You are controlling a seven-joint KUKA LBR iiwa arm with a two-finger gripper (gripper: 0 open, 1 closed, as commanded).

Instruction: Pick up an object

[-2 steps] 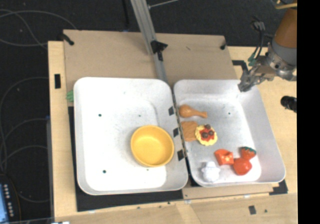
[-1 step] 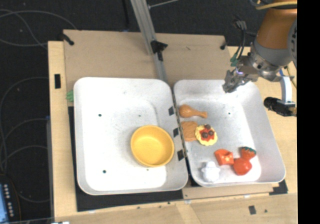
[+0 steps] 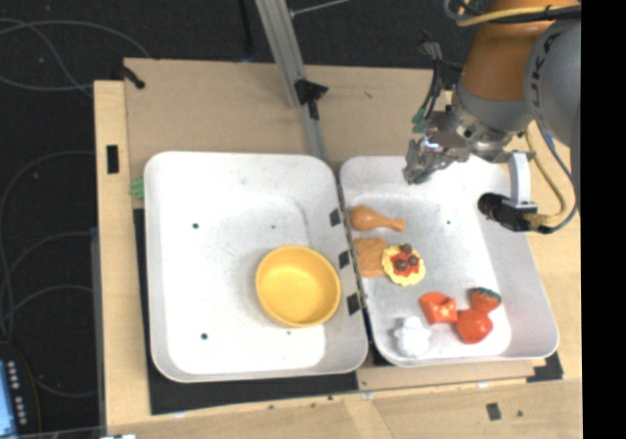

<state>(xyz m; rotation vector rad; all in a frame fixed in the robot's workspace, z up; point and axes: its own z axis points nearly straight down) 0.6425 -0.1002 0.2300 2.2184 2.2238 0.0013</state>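
Over the right bin (image 3: 509, 261), toward its twelve o'clock edge, we see the claw (image 3: 419, 169) hanging from the grey arm (image 3: 509, 65) with its orange band; whether it is released or clenched we cannot tell, and nothing shows between its tips. Below it, at about seven o'clock from the claw, lies a toy drumstick (image 3: 374, 220) near the bin's left wall. Just beneath that sit a brown flat piece (image 3: 369, 256) and a yellow tart with dark berries (image 3: 404, 264), touching each other. Toward five o'clock in the bin we find a red piece (image 3: 438, 307), a strawberry (image 3: 476, 316) and a white lump (image 3: 412, 336) (its shape is unclear). The left bin (image 3: 215, 222) holds a yellow bowl (image 3: 296, 285), upright, at its four o'clock. We can read no writing anywhere on the desk (image 3: 215, 105).
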